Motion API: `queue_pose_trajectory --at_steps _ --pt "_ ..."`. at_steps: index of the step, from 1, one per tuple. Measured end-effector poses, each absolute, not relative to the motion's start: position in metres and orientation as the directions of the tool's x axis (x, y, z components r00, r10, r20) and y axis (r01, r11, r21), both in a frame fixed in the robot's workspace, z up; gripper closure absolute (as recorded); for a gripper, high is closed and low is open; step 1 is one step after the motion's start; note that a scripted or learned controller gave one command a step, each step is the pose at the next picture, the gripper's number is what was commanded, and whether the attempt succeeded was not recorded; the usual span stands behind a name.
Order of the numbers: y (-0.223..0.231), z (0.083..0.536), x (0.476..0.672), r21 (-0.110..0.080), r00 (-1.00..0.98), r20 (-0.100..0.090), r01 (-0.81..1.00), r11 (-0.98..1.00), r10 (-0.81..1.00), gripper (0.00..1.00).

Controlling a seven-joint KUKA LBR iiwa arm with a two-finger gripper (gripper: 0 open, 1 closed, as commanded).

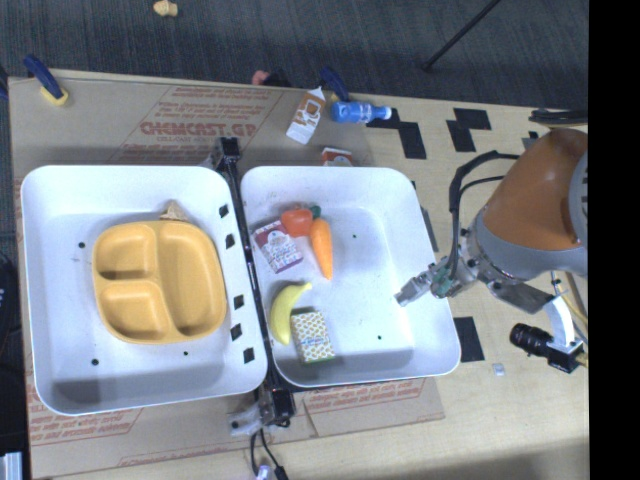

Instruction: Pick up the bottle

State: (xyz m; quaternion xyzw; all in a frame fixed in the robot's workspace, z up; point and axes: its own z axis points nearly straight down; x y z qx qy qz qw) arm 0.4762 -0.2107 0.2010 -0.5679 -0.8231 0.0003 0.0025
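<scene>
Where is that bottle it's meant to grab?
The blue bottle lies on the bench behind the right bin, outside it, beside a small carton.

Blue bottle [358, 112] lying beyond bins

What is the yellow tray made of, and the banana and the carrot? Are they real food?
The yellow tray looks like moulded plastic, smooth and matte, with three divided sections. The banana and carrot are probably plastic toys: their colours are flat and even, with no spots. The picture is too coarse to be sure.
</scene>
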Motion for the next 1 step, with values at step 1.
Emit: queue_pose_trajectory --at_steps 1 --pt "-0.2116 0.2121 0.4766 -0.001 -0.177 -0.001 0.984 0.177 0.984 1.00"
